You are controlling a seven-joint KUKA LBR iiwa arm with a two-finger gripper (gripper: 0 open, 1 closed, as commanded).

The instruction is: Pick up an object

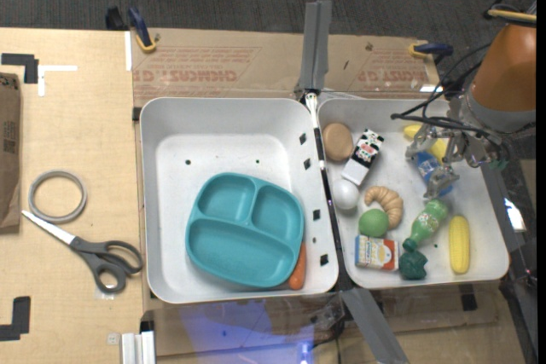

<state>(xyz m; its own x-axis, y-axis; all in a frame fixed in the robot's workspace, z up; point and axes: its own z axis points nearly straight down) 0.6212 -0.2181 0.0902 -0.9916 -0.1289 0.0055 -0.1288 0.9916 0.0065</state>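
Hand [437, 162] just above green bottle [427, 219].

Fixed overhead slant onto both bins [153, 209]

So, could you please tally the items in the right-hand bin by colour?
Green: 3 (ball, bottle, dark toy)
Yellow: 2 (corn, piece)
Brown: 2 (egg, croissant)
White: 2 (bulb, cow-pattern carton)
Multicoloured: 1 (small box)
Total: 10
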